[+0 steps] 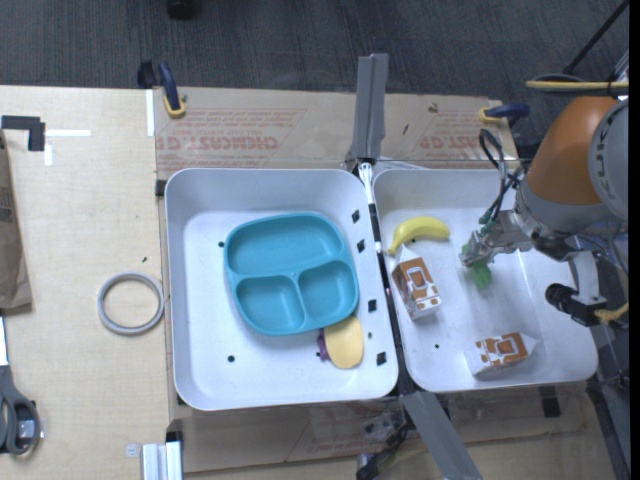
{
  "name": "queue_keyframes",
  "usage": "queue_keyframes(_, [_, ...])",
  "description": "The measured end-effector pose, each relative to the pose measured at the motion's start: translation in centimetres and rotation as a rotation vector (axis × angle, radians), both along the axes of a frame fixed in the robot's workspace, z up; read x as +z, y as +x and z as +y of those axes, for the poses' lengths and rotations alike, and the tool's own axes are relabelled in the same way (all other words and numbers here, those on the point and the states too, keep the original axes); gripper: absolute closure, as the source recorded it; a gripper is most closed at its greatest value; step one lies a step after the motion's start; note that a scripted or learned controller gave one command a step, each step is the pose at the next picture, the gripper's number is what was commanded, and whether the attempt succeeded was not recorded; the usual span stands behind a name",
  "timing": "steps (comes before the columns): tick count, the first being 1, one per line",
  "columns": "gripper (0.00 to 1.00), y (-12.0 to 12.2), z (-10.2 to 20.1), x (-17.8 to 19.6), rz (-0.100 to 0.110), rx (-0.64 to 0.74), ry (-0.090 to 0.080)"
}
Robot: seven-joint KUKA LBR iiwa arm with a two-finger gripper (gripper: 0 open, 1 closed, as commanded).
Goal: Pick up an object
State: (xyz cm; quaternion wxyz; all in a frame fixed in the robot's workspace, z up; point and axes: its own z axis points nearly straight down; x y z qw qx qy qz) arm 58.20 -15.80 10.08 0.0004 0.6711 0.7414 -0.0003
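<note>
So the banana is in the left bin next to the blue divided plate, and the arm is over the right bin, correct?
Not quite. The camera view shows the banana in the right bin, near its top left corner. The blue divided plate lies in the left bin, and the arm's gripper is indeed over the right bin.

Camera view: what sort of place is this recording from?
Most likely a robotics lab's pick-and-place test bench, not a home. Two white bins sit on a clamped cardboard sheet, toy-like items such as a banana lie inside, and an industrial arm's end effector reaches in.
</note>
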Motion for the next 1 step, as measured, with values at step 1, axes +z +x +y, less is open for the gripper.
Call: queue_keyframes(1, [1.0, -2.91, 6.12, 10.48, 0.001, -0.095, 0.0])
